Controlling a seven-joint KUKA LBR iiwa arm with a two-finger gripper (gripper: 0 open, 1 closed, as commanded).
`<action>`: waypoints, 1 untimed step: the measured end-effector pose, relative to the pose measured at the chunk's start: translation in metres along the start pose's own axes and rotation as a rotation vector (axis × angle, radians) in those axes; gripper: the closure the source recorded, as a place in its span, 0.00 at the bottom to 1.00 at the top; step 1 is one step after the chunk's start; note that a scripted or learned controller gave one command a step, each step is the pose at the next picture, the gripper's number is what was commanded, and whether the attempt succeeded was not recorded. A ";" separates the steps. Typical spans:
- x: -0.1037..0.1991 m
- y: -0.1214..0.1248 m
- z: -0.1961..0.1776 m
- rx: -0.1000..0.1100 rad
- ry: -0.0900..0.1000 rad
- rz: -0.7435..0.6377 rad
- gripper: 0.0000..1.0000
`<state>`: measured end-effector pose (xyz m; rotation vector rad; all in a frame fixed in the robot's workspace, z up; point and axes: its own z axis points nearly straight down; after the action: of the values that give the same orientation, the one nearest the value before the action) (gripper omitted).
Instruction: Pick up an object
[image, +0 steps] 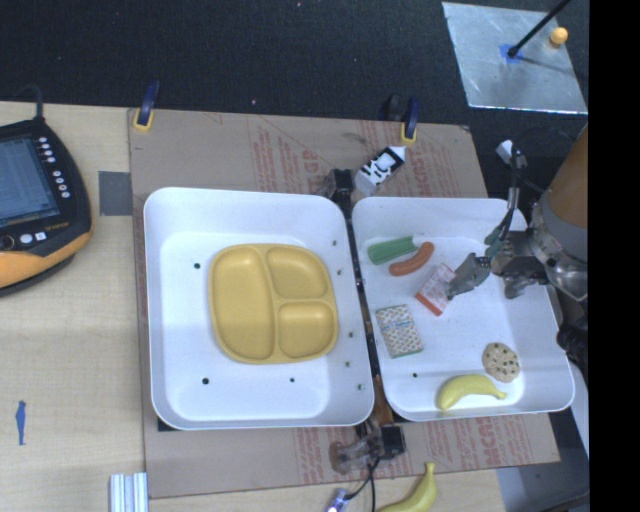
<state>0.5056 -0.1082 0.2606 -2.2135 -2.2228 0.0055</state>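
The end effector (478, 272) hangs over the right bin (530, 400), and I cannot tell its state. Its tip is just beside a small red and white packet (434, 292). Left of that lie a green stick (389, 249) and a sausage (412, 259). Nearer are a patterned card (399, 330), a cookie (500, 360) and a banana (468, 392). The left bin (175, 390) holds a yellow divided plate (272, 302).

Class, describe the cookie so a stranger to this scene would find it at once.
Start at the right bin of the two white bins. Go to its near right corner, where the cookie lies just above a banana. It is the one round, tan thing, speckled with dark chips.
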 end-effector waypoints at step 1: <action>-0.002 0.044 0.142 0.001 -0.001 -0.001 0.00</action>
<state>0.5492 -0.1098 0.1180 -2.2123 -2.2236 0.0080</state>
